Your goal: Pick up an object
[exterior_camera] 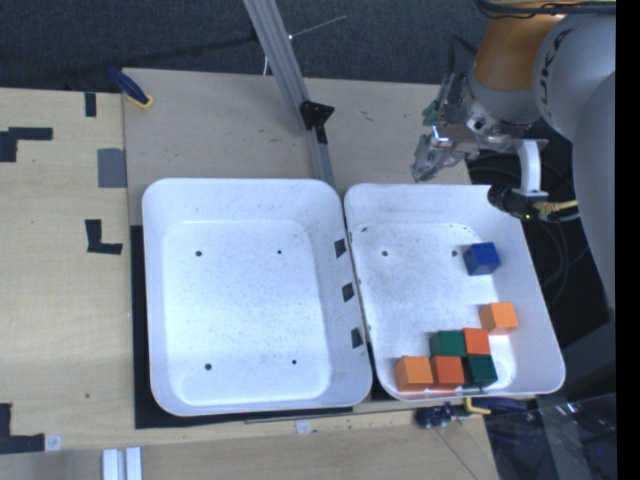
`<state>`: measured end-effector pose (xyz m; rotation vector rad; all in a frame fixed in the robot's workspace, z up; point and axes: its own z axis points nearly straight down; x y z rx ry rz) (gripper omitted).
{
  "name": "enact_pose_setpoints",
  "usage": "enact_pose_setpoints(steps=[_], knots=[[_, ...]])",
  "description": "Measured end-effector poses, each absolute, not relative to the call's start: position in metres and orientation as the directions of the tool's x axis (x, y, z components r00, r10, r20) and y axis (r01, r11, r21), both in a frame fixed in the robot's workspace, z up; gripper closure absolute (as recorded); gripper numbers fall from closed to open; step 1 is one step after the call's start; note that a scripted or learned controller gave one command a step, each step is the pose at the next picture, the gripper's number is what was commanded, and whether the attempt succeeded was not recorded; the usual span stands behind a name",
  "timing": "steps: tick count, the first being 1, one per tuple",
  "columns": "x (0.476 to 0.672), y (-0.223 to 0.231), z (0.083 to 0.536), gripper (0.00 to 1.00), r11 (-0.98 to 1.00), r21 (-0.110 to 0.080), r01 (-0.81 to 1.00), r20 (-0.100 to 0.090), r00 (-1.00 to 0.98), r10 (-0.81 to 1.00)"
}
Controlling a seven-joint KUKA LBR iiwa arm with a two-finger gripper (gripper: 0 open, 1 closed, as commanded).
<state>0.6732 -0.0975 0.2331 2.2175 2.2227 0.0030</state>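
Observation:
My gripper (432, 162) hangs above the far rim of the right bin (400, 278), near its back edge, with nothing visible between its fingers. A blue block (481, 258) lies alone in the right bin toward its right side. Closer to the front sits an orange block (498, 316). A cluster of orange and green blocks (452, 358) fills the bin's front right corner. All the blocks lie well below and to the right of the gripper in the view.
The left bin (240, 298) stands beside the right one. A slanted metal bar (285, 58) crosses the bench behind the bins and ends at a black clamp (317, 115). Dark tape marks (100, 236) lie on the bench at left.

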Motion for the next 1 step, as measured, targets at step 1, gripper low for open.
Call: enact_pose_setpoints(steps=[1], knots=[[0.6544,-0.0411,0.2419,1.00,0.006,-0.001,1.000,0.002,-0.006,1.000]])
